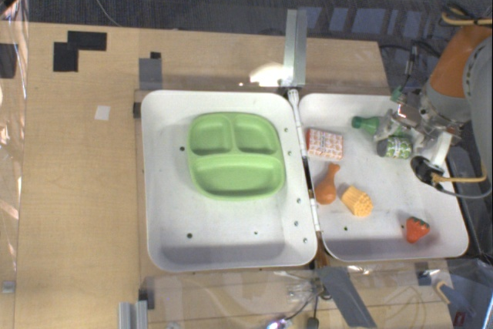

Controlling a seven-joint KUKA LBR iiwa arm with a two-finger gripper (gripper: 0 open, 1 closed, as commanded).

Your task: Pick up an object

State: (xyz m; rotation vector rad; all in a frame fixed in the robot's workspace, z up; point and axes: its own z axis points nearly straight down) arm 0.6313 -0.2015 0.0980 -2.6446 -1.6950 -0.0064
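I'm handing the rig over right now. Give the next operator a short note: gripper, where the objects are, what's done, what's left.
Gripper: over the right bin's upper right, at the green bottle and green can; grasp unclear from above.
Right bin: patterned box, orange drumstick, yellow corn, strawberry.
Left bin: green divided plate.
Done: nothing visibly lifted.
Left: grasp and lift one object.
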